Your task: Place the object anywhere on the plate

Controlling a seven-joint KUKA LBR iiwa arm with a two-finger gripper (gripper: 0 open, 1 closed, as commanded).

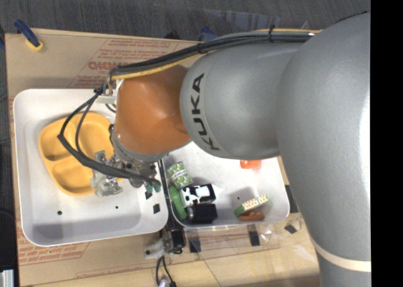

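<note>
The gripper (107, 182) hangs at the yellow plate's (60, 144) lower right edge; its grasp cannot be told; release should be made farther up-left, over the plate.

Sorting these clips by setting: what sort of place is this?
Probably a robotics lab or test cell. A grey KUKA arm hangs over two white bins on a cardboard-covered bench, with a yellow plate and small objects inside.

The plate (72, 147) was yellow, in a white bin (38, 216). The arm (264, 97) was grey with an orange band (148, 116) and black lettering. The other white bin (277, 207) held a green packet (178, 174), a black-and-white item (200, 194) and something orange (250, 165). The surface (69, 53) was brown cardboard with red print.
</note>
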